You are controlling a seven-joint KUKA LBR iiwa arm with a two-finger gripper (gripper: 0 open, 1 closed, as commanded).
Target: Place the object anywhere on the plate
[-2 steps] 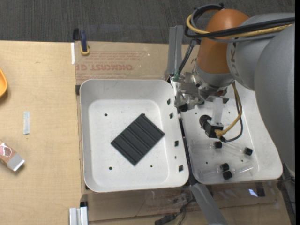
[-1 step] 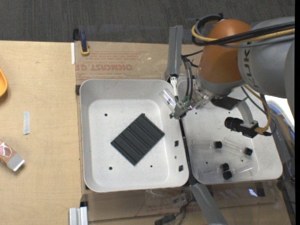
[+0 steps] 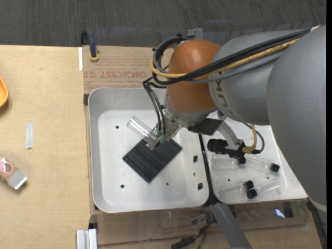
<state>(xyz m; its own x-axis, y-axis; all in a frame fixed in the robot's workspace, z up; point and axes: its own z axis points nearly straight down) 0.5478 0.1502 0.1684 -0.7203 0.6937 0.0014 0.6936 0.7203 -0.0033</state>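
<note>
A clear tube (image 3: 139, 126) lies touching the end effector (image 3: 157, 135); grip state unclear.

I worked in a robot lab: my grey arm (image 3: 270, 71) reached over two white bins (image 3: 98, 154) on a wooden bench (image 3: 41, 102), above grey office carpet (image 3: 155, 14).

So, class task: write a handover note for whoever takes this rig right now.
Gripper: low in the left bin, over the black ribbed plate; its grasp cannot be judged from this view.
A clear tube lies at the plate's upper-left edge, right by the gripper.
More clear tubes with black caps lie in the right bin.
Done: unclear; no tube sits clearly on the plate.
Left: place the tube on the plate.
</note>
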